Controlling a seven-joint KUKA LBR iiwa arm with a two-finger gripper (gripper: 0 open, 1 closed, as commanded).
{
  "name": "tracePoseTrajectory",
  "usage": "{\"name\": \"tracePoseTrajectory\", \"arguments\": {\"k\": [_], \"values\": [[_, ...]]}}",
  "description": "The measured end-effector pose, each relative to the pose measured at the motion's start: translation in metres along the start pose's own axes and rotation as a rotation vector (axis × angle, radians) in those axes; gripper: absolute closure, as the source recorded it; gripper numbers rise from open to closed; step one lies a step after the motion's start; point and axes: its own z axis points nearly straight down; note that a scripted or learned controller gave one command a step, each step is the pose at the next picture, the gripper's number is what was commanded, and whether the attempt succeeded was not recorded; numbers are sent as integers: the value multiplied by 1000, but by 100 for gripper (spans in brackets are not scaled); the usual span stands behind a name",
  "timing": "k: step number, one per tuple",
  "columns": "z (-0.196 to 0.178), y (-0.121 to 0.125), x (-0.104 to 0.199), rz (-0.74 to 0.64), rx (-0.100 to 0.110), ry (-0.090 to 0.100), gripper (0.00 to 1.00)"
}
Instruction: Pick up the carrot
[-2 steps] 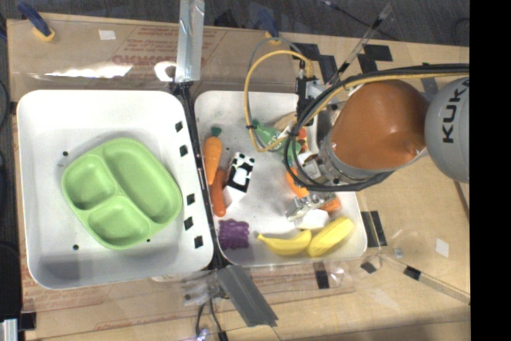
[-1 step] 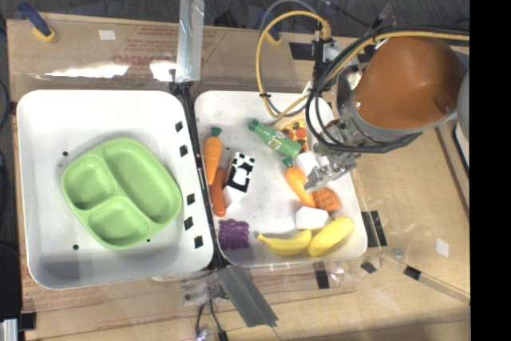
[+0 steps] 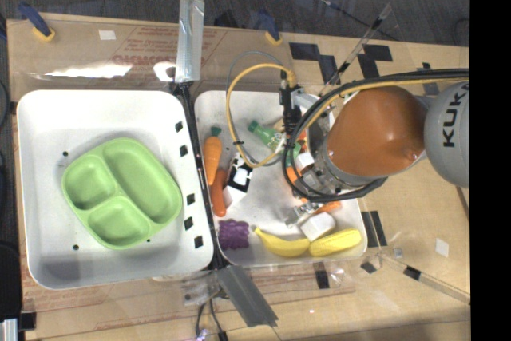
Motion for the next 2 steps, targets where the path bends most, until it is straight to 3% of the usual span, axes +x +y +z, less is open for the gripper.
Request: {"name": "tracePoseTrajectory", "arguments": {"k": [1,2], "values": [[-105,-14,-6,-266,2,2,100],[-157,12,-53,-546,2,1,100]]}}
